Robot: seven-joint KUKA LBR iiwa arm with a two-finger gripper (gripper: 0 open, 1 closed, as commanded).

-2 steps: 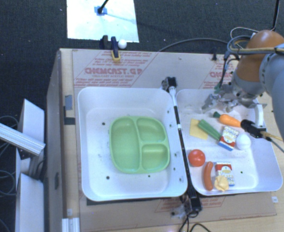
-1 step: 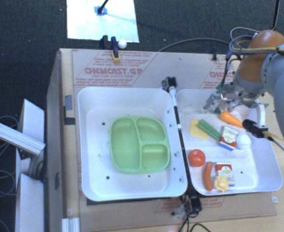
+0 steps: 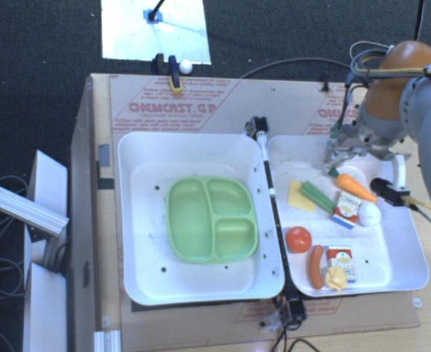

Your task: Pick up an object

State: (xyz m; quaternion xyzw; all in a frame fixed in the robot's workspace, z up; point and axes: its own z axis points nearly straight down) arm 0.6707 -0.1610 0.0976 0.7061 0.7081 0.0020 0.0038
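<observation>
From above, our two-finger gripper (image 3: 338, 160) hovers just over the orange plastic carrot's (image 3: 354, 186) green end in the right white bin (image 3: 413, 266); its grasp we cannot tell. We should descend squarely, straddling the carrot's narrow width.

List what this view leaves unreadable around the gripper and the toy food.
- Gripper: finger state, too small and blurred.
- Carrot: its top end, whether touched by the gripper, unclear.
- Small cartons: print too small to read.
- Arm: cut off by right edge.
</observation>
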